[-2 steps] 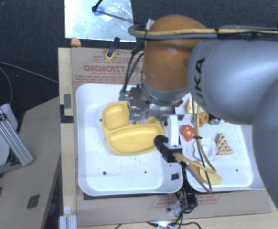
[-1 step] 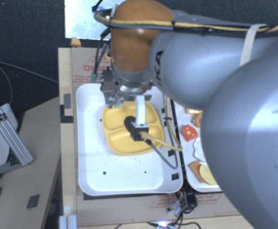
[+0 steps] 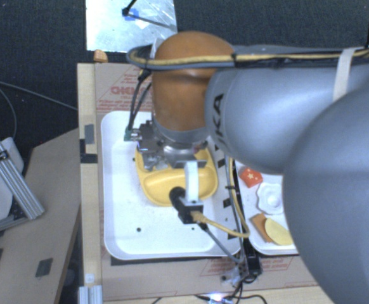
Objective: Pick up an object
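Gripper (image 3: pixel 172 160): low in left bin (image 3: pixel 118 189), opening cannot be told | directly over yellow object (image 3: pixel 162 183), long axis across bin | next: close and lift.

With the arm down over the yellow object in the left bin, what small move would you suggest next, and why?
Probably a short, straight lift to test the grasp. The claw sits right down on the yellow object in the left bin, but the wrist hides the contact, so a hold is unconfirmed.

Grey arm (image 3: pixel 286 113) over yellow object (image 3: pixel 162 183)
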`<action>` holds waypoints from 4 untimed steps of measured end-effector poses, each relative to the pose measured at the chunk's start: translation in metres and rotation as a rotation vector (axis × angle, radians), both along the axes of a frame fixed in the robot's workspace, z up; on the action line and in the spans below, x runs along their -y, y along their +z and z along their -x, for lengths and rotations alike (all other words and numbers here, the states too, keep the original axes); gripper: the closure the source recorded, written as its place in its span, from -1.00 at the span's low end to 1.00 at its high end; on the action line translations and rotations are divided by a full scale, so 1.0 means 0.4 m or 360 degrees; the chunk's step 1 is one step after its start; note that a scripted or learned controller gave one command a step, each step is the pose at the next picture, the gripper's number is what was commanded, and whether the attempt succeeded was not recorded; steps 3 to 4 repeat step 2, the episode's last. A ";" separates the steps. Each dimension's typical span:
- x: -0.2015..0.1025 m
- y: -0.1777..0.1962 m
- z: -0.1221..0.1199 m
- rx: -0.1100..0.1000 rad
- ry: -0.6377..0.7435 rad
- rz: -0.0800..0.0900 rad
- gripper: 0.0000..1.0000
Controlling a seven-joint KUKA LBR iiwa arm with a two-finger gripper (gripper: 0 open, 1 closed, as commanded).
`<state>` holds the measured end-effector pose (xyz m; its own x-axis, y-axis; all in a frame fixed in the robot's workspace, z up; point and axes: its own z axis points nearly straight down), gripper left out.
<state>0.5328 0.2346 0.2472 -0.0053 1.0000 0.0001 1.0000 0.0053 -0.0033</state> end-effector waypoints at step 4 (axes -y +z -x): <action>0.151 -0.040 0.003 0.0011 -0.0018 0.0003 1.00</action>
